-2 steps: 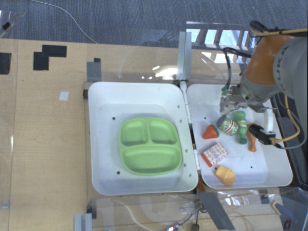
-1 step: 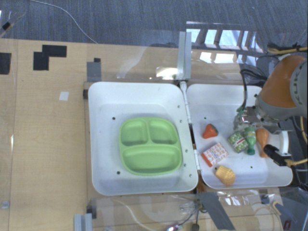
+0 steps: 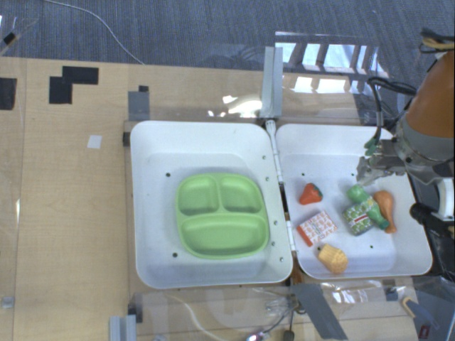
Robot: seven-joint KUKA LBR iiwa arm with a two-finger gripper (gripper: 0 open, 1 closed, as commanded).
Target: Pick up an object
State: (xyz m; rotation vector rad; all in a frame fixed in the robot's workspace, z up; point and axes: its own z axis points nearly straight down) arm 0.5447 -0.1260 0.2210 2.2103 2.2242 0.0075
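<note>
A: White bins, two of 'em side by side on the desk (image 3: 64, 190). Left bin (image 3: 153, 155) has a green divided plate (image 3: 222, 215). Right bin (image 3: 320, 148) has all the pickable stuff.

B: Where's the claw (image 3: 371, 163)?

A: Far-right part of the right bin, just past the green packet (image 3: 361, 215). Fingers open or closed, can't tell; arm body hides them. Nothing visibly held.

B: Nearest target?

A: Prob the green packet, w/ the orange carrot (image 3: 386, 204) touching its right side. Red strawberry (image 3: 310, 194) and red-white box (image 3: 317, 227) sit further left, yellow-tan toy (image 3: 333, 258) on the near side.

B: Risks?

A: Packet and carrot are jammed together, so a descent could catch both, or nudge one and close on air. Packet looks soft, might squash and slip. Also they're close to the bin's right wall, so little room for fingers.

B: Surroundings?

A: Pale wood desk, black marks at far left, metal brackets at the bin corners, clear panel w/ glare behind the right bin. Blue-grey carpet beyond, thin cable across it.
</note>
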